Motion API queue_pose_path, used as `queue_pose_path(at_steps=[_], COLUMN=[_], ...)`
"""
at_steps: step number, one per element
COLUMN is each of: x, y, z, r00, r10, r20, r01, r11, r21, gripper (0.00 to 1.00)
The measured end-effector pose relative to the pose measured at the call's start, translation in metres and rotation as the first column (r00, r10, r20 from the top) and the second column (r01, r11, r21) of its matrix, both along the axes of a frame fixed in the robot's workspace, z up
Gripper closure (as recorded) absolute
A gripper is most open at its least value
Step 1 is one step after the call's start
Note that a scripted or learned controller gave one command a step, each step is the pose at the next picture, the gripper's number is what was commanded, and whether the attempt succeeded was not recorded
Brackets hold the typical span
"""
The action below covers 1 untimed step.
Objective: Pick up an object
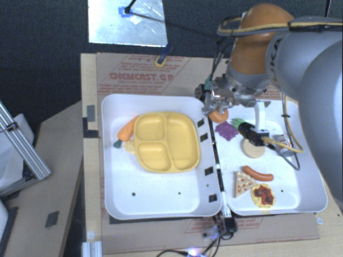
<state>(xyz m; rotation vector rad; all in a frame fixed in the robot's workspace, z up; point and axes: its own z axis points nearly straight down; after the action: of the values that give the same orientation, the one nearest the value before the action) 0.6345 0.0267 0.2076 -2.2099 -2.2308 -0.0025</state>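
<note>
We see a small orange piece at the far left corner of the right bin, close against the inner wall where the two bins meet. It is hemmed in by that wall on one side and the bin's far rim behind it. The near side has a little more room before a purple bunch of grapes. The piece is rounded, smooth and bright orange, and its top is partly covered by the tool.

The tool hangs directly over the piece and looks to be touching or nearly touching it. We cannot tell whether the tool is apart or together, nor whether it has the piece clamped.

Further toward us in the same bin lie a pale round disc, a sausage, a pizza slice and a red-and-yellow food piece. They are spaced apart, with bare white floor along the right wall.

In the left bin a yellow divided plate fills the middle. A carrot rests against the plate's left edge. The near half of that bin is open floor. Both bins sit on a printed cardboard sheet on the worktop.
</note>
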Motion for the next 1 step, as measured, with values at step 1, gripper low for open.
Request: queue_pose_path(at_steps=[1], x=[0.0093], y=[0.052], z=[0.011], r00=[1.0], r10=[0.0], r20=[0.003], r01=[0.0], r11=[1.0], r21=[0.001], gripper=[1.0])
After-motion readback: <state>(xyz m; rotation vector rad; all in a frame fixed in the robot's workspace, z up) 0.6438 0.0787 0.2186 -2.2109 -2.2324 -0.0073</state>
